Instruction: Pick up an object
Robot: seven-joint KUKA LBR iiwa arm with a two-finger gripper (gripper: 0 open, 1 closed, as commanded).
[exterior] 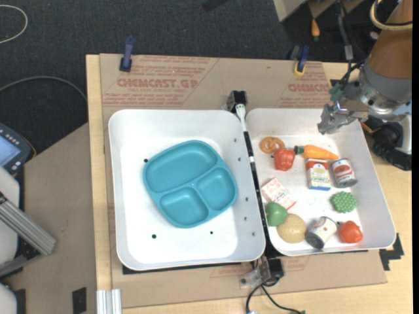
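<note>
so the left bin [124,175] carries a teal divided plate [190,183], while the right bin [383,205] at lower right holds small toys like the carrot [319,152]. the gripper [332,120] hovers at upper right, grasping nothing visible; its grip state i cannot tell. judged approach step: next, descend onto the carrot.

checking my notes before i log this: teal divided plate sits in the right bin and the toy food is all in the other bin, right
Not quite. The camera view shows the teal divided plate in the left bin, not the right one. The toy food, such as the carrot and the can, lies in the right bin.
</note>
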